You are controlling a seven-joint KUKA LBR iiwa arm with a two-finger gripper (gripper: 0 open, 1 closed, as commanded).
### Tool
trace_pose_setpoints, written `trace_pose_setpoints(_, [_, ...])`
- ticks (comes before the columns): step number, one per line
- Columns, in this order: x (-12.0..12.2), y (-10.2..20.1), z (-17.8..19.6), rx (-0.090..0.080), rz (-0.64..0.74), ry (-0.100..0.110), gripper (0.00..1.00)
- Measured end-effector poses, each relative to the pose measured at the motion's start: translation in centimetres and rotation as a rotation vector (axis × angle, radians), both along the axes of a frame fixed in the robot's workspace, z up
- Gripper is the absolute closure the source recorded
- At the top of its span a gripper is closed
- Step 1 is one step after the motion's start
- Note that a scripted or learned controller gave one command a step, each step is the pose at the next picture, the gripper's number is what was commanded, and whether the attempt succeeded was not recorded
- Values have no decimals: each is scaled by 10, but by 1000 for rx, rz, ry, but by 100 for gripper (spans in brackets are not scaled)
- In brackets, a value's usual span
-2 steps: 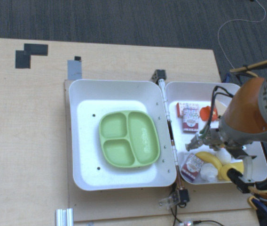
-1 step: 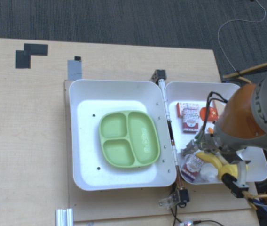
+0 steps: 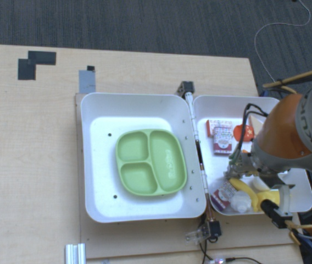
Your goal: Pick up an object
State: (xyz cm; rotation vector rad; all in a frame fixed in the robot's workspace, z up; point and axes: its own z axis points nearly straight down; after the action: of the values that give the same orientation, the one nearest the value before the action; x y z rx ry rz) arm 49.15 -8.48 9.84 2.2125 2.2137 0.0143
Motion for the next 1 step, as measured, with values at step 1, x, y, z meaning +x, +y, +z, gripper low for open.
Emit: trace_pose_setpoints(1, [109, 52, 87, 3, 6, 10, 100])
